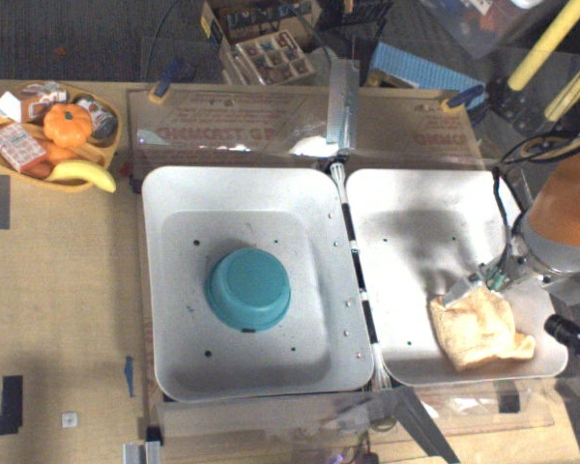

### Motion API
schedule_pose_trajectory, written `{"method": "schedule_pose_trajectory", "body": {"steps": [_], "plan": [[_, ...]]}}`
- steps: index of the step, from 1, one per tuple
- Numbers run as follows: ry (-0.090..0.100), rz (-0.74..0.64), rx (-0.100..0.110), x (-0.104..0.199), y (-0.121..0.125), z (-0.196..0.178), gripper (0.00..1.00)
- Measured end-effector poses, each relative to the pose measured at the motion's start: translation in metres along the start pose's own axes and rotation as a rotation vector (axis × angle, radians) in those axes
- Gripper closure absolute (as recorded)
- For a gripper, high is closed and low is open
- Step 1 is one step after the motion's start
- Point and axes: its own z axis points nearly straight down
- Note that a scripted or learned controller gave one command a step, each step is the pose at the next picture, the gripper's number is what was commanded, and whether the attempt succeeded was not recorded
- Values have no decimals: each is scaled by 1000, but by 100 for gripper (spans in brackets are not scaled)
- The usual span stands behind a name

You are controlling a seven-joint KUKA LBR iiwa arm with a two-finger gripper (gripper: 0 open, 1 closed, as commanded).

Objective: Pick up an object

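two white bins (164,201) on the tabletop; my hand (491,280) touches the soft, light cloth (478,329) at its 12 o'clock fold; grip unclear.

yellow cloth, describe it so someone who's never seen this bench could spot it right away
Two shallow white bins sit side by side; take the right bin. In its near right corner, under the gripper, lies the yellow cloth. It is crumpled and soft, unlike the round teal bowl upside down in the left bin.

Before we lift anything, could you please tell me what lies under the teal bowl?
The teal bowl sits upside down on the left bin's floor; anything beneath it is hidden.
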Motion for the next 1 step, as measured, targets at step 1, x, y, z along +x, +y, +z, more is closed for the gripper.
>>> {"method": "schedule_pose_trajectory", "body": {"steps": [1], "plan": [[0, 0, 0, 0, 0, 0, 0]]}}
